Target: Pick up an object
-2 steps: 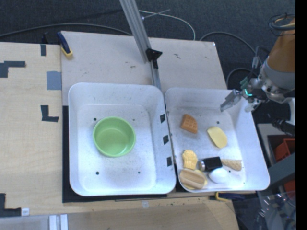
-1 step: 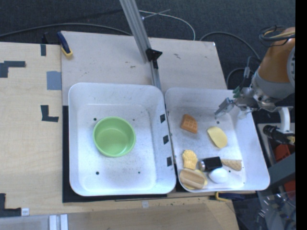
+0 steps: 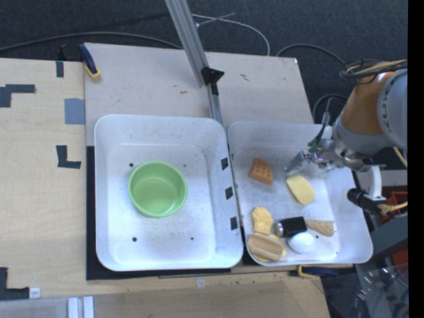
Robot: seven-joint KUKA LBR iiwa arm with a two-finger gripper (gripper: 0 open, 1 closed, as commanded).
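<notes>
So you've got the gripper point(image 3: 306, 165) sitting over the right bin point(image 3: 278, 138), up near its back right part. The fingers look spread apart with nothing between them, so it isn't gripping anything.

The closest thing to it is the pale yellow piece point(image 3: 301, 189), lying flat on the bin floor just in front of the fingertips; you can't really tell from this angle whether they touch it.

The rest of that bin:
- an orange waffle-looking piece point(image 3: 261, 171) left of the gripper, on its own
- a yellow corn-like piece point(image 3: 262, 220) toward the front
- a black object point(image 3: 290, 226) right beside it
- a tan wedge point(image 3: 320, 228) on the black object's right
- a white egg shape point(image 3: 303, 242) just in front of the black object
- a tan bun point(image 3: 266, 247) at the front edge, next to the egg shape

In the left bin point(image 3: 106, 134) you've got a green bowl point(image 3: 158, 189), upright, a bit left of centre
</notes>
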